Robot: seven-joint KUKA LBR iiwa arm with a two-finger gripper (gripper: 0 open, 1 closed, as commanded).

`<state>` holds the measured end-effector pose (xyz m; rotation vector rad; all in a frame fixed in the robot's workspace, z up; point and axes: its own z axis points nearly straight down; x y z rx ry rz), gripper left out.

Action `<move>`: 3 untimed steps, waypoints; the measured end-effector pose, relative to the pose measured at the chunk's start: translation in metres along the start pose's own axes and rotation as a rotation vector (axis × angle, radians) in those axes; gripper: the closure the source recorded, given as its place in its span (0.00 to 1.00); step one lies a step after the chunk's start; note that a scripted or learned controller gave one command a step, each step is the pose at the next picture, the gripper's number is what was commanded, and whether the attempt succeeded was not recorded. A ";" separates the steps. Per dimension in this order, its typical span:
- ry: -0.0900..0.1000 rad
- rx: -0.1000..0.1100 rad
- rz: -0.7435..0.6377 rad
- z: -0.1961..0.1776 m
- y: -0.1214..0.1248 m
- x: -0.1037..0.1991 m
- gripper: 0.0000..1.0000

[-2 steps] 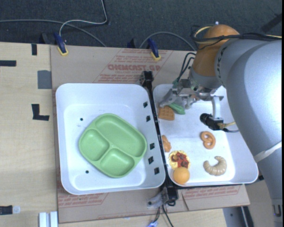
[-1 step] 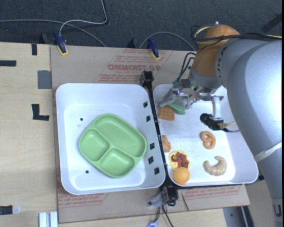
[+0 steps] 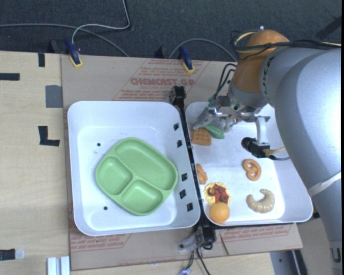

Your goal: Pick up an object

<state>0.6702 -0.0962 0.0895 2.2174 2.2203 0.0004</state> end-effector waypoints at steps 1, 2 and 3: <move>-0.003 -0.009 0.002 -0.001 -0.005 -0.001 0.00; 0.000 0.000 0.000 0.000 0.000 0.001 0.00; -0.001 -0.001 0.000 -0.001 -0.001 0.000 0.00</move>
